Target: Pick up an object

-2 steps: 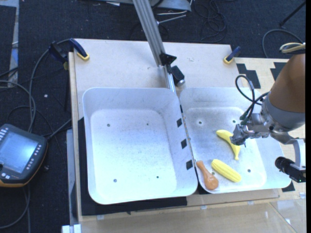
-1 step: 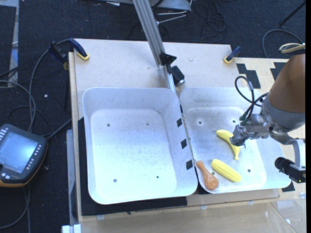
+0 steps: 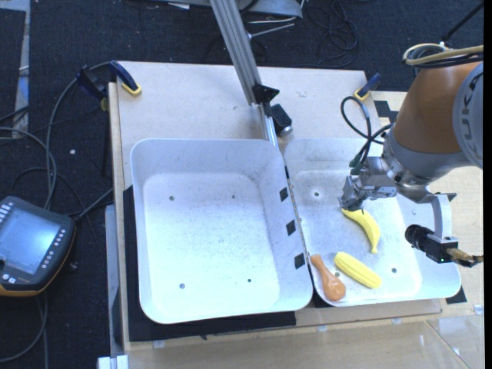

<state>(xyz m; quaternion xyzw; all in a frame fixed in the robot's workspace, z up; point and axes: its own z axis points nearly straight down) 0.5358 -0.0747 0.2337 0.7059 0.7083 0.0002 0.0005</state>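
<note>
In the right bin (image 3: 323, 179) lie a yellow banana (image 3: 367, 225), a yellow corn cob (image 3: 357, 270) and an orange carrot (image 3: 329, 280). My gripper (image 3: 352, 201) hangs low over the bin, its tip right at the banana's upper left end. The arm's wrist covers the fingertips, and nothing shows held between them. The corn and carrot lie near the bin's front edge, apart from the gripper.
The left bin (image 3: 207, 221) sits beside the right one, sharing a raised middle wall. A slanted metal rail (image 3: 238, 44) rises from the bench's back. A teach pendant (image 3: 27, 244) lies on the floor at left. A black fitting (image 3: 427, 241) juts from the arm over the right bin's edge.
</note>
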